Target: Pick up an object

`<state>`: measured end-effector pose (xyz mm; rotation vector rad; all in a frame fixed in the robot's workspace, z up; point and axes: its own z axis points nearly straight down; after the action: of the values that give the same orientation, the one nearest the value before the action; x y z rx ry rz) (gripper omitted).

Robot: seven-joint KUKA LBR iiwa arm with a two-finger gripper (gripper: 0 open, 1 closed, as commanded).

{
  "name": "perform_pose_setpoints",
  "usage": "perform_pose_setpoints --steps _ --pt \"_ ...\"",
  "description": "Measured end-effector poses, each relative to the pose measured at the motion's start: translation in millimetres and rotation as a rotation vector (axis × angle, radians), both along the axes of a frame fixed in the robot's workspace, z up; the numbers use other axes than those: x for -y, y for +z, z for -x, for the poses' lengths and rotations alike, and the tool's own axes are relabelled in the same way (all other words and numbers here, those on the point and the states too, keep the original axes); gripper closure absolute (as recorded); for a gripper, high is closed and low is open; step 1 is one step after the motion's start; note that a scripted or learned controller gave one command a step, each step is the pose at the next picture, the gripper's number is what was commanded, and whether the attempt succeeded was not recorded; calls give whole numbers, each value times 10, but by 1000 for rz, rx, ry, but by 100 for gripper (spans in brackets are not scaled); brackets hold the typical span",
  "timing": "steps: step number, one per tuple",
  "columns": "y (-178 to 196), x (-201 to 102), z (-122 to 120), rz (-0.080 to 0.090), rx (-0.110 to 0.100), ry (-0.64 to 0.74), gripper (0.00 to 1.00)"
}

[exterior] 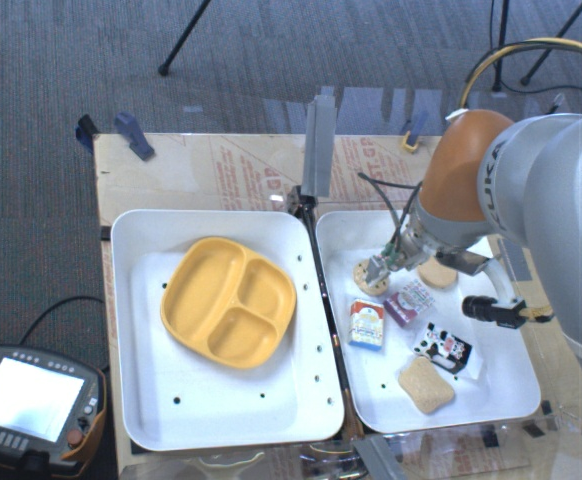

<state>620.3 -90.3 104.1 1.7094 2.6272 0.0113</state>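
Observation:
My gripper (381,265) hangs low over the upper left part of the right bin (516,393), right at the edge of a round tan cookie (368,280). From here I can't make out whether it touches the cookie. Close by lie a small red and white carton (367,324), a purple packet (409,303), a black and white patterned item (444,348), a tan bread slice (426,384) and a tan round piece (438,274) partly under the wrist.
The left bin (141,388) holds a yellow divided plate (229,301). A grey upright post (318,153) stands behind the bins' shared rim. The arm's orange and grey body (511,188) covers the right bin's far right side. A teach pendant (31,403) lies at lower left.

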Motion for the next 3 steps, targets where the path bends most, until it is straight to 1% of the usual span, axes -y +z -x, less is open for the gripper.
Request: perform_pose_setpoints --steps 1,2,3 --pt "-10 -11 4 -1 -2 2 0" --pt "-153 355 -255 1 -8 -180 0" --pt "-40 320 -274 0 -8 -170 100"
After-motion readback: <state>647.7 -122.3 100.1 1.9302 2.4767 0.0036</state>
